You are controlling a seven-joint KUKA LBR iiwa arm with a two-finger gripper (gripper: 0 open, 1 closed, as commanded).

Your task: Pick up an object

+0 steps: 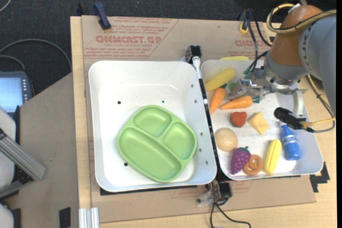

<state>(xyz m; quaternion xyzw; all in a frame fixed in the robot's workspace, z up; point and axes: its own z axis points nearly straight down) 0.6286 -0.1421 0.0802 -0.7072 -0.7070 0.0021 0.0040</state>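
Nearest, along the right bin (315, 160) front edge: purple grapes (240, 157), a pretzel (253, 164), a yellow corn cob (272, 155) and a blue bottle (291, 146). Further back, under the gripper (247, 89) (fingers open or shut: cannot tell), an orange carrot (238, 103) lying flat beside a second carrot (216, 100). Probably light, stiff, slick toy plastic; best pinched across the thick middle, not the tapered tip.

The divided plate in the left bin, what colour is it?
Light green all over; the divided plate shows clearly in the camera view.
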